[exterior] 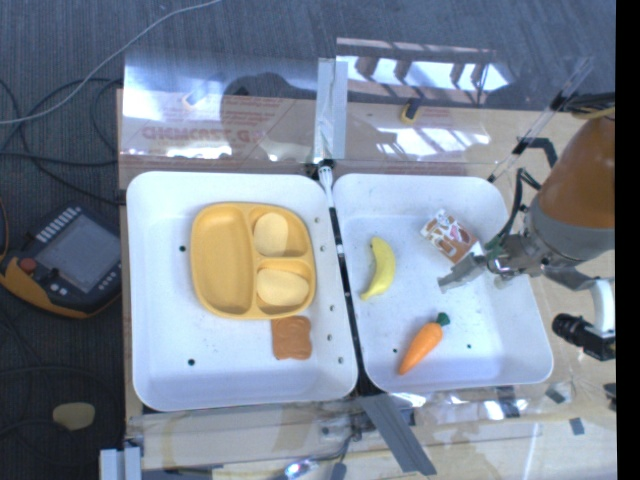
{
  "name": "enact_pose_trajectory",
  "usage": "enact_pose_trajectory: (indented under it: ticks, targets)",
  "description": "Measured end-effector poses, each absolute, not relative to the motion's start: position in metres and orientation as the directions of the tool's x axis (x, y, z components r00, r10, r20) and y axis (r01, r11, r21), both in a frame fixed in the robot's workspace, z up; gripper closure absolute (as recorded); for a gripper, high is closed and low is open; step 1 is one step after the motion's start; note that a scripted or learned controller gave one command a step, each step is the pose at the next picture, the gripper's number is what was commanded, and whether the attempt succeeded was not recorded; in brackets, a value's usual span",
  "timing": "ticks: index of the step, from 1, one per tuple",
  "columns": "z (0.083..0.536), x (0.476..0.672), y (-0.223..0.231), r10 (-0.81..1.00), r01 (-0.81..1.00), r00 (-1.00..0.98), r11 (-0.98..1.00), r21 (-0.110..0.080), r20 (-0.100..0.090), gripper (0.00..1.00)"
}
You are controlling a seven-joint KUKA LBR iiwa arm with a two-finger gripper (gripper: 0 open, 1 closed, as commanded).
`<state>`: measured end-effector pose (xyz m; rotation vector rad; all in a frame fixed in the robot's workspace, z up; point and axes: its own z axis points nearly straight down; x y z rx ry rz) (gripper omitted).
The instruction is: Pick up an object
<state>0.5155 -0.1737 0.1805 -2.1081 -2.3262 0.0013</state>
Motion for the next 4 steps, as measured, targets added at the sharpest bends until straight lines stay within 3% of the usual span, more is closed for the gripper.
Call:
enact_pose_trajectory:
  ticks: [1,2,3,4]
  targets:
    - [0.097,0.589,-0.160,0.981,0.981,-0.193,0.193,-0.001,-0.001,0.00]
    - [0.087,0.637,-0.135,0.987,0.987,-0.164,0.164,-0.006,-0.004,0.00]
    - [0.137,0.592,-0.102,0.963,0.963,-0.269,0.269,-0.002,-0.001,0.00]
    - [0.089,0.603,-0.104,0.844,0.844,-0.537,0.537,0.006,-0.006,0.00]
